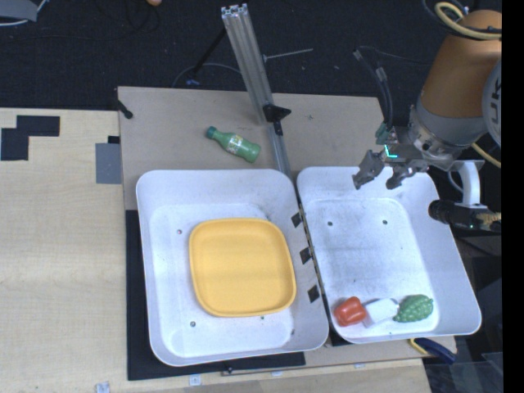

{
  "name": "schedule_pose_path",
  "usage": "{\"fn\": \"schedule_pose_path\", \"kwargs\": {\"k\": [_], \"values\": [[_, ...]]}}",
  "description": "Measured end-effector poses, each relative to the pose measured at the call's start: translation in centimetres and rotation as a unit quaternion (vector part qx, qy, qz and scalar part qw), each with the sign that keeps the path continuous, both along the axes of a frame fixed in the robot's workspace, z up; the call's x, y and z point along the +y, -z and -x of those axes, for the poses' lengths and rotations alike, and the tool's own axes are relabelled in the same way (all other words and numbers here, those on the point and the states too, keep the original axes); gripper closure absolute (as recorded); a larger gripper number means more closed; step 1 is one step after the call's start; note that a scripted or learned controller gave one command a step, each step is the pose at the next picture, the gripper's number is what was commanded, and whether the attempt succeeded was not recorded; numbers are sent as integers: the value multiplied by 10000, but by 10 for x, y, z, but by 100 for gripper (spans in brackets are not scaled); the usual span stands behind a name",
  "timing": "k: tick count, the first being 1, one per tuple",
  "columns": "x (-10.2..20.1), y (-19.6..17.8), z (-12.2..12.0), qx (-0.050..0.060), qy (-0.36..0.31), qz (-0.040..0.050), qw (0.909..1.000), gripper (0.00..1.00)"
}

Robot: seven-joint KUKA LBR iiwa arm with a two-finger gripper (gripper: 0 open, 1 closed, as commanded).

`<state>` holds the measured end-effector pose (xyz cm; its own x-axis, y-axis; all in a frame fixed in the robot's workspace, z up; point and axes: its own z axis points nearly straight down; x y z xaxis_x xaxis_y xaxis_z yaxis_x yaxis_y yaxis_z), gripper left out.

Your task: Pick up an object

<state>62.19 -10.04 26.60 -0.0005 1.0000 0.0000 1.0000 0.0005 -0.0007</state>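
Three small things lie in a row at the near edge of the right bin (442,244): a red pepper-like piece (350,310), a white piece (380,310) touching it, and a green bumpy piece (413,308) just beside that. The left bin (155,219) holds one thing, a yellow square plate (242,266) lying flat near its middle. Farther back, the gripper (383,170) hangs over the right bin's far rim, its two dark fingers spread apart with nothing between them, well apart from the three pieces. Beyond the bins, one green bottle (233,144) lies on its side on the bench (164,129).
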Motion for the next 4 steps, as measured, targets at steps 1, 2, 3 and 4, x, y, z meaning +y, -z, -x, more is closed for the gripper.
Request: {"fn": "schedule_pose_path", "kwargs": {"k": [1, 2, 3, 4], "values": [[0, 0, 0, 0, 0, 0, 10000, 0], [6, 45, 2, 14, 4, -1, 10000, 0], [5, 89, -1, 19, 0, -1, 10000, 0], [5, 131, -1, 17, 0, -2, 10000, 0]]}}
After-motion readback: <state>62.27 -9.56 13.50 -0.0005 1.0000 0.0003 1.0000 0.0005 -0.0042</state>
